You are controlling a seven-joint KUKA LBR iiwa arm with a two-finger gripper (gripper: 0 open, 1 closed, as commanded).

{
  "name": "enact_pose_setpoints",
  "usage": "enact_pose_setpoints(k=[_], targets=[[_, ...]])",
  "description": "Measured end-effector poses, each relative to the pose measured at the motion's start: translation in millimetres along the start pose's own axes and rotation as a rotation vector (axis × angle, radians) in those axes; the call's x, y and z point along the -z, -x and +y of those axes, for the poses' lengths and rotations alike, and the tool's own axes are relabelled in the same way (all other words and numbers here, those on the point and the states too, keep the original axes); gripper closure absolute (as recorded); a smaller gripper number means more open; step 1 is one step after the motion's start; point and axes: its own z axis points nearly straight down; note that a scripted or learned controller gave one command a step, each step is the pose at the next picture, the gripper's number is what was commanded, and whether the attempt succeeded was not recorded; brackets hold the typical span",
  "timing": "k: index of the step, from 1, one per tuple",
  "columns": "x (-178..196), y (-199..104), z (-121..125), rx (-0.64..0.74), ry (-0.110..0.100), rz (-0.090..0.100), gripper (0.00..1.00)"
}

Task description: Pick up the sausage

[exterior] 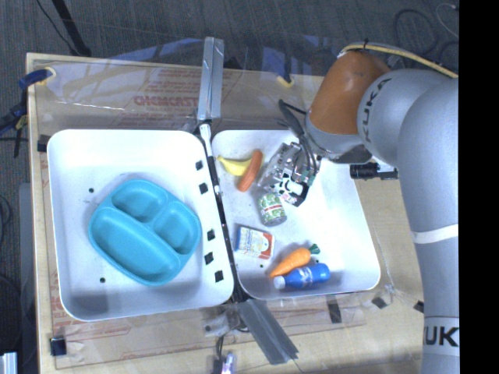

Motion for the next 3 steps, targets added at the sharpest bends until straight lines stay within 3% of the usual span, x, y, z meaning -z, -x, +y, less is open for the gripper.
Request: enact_pose_setpoints(k=[1,2,3], targets=[[68,-10,-20,0.543,0.0,-0.003,1.0],[144,-1,34,0.541,0.0,-0.005,1.0],[21,-4,37,0.115,-0.001,0.003,1.0]])
